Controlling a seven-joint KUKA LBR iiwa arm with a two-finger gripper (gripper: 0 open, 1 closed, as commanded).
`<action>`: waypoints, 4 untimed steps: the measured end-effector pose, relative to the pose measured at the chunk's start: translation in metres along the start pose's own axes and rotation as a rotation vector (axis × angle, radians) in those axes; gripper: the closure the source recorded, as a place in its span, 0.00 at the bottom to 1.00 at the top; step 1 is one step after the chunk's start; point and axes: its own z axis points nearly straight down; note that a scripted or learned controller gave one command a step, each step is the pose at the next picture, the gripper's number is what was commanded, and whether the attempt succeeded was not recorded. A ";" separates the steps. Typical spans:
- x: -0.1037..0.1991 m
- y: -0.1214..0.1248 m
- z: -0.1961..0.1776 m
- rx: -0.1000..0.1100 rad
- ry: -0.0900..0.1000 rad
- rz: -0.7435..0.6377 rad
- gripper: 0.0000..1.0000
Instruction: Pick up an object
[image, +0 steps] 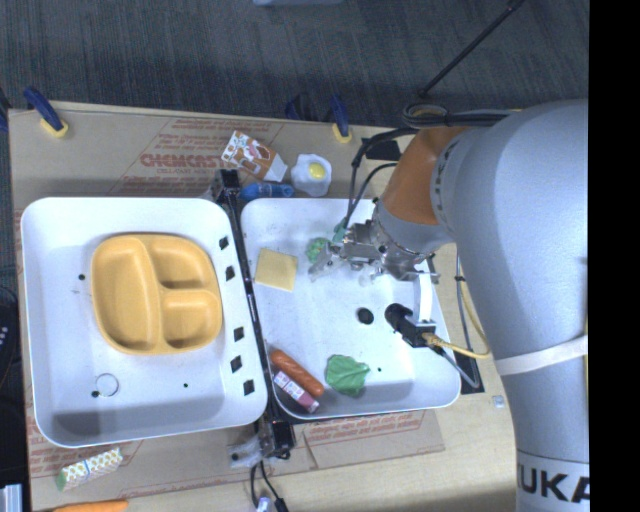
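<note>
In the right bin (440, 385) lie a pale yellow cheese-like block (276, 269), a small green broccoli-like piece (318, 247), an orange carrot (297, 371) on a small dark packet (296, 390), and a green leafy piece (346, 373). My gripper (340, 252) is low in the upper middle of this bin. Its tip is right against the small green piece. The grey arm with its orange band (415, 190) reaches in from the right and hides the bin's right side.
The left bin (40, 300) holds a yellow divided tray (155, 292). Behind the bins lie a small carton (246, 152), a blue item (268, 190) and a yellow-white item (313, 173). Blue clamps (45, 110) grip the back edge. A small black disc (366, 317) lies on the right bin's floor.
</note>
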 end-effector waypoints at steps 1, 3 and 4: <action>0.014 0.039 0.019 0.001 0.000 -0.013 0.00; 0.016 0.039 0.009 0.004 0.001 -0.021 0.00; 0.055 -0.030 -0.012 0.003 0.000 0.101 0.00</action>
